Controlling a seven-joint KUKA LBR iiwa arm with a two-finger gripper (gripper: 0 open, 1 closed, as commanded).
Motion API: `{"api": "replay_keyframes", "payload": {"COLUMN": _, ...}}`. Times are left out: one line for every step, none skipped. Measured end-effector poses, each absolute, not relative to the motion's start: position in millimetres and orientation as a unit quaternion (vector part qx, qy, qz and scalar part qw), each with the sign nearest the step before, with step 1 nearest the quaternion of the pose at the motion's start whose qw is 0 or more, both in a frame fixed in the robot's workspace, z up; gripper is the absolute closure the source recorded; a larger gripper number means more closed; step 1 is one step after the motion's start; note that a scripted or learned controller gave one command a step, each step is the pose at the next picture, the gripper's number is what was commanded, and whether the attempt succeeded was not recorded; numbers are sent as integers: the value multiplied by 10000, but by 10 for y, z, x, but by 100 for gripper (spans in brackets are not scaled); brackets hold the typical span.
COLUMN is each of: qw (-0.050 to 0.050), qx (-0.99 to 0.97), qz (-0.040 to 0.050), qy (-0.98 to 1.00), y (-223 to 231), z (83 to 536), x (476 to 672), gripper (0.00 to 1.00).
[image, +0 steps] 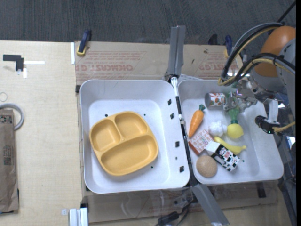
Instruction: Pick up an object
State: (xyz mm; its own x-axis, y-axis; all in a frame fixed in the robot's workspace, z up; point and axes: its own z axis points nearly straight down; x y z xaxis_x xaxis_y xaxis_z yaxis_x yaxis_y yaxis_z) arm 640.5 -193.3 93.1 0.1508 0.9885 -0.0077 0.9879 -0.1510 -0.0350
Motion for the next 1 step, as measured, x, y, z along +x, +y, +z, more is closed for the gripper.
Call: {"api": "replay_keyframes", "payload": {"qw": 8, "qx": -7110, "qz": 19, "qy": -7032, "y": -906, "z": 1887, "x": 6318, "gripper": 100}}
